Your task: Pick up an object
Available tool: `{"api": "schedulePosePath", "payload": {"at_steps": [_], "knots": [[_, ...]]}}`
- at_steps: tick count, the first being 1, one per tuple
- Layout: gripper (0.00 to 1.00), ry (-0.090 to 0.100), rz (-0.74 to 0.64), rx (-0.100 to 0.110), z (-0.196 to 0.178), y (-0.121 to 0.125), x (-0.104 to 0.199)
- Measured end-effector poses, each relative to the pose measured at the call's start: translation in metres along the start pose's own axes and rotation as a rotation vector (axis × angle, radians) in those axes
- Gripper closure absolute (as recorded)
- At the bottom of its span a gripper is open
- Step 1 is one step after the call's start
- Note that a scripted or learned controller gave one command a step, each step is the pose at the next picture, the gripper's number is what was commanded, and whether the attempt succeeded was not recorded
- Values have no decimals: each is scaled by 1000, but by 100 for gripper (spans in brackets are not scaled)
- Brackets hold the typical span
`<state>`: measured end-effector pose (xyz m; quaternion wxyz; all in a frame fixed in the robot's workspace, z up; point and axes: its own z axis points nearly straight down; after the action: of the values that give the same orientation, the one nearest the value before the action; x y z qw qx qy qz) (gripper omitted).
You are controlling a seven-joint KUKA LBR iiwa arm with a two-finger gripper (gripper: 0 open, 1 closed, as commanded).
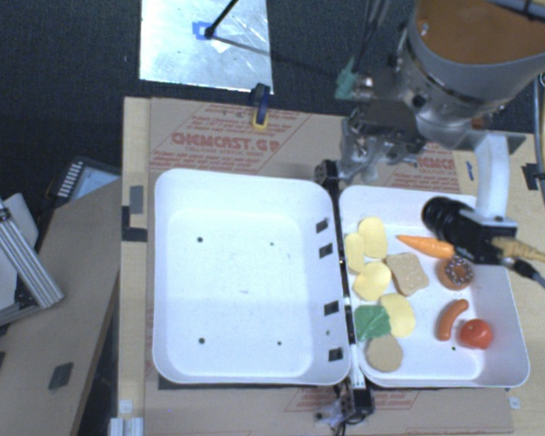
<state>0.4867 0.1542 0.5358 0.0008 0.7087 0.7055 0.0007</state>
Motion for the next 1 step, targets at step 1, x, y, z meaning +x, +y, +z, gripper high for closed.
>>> {"api": "schedulePosePath", "payload": {"at_steps": [1], "knots": [[100,-2,0,0,2,80,-46]]}}
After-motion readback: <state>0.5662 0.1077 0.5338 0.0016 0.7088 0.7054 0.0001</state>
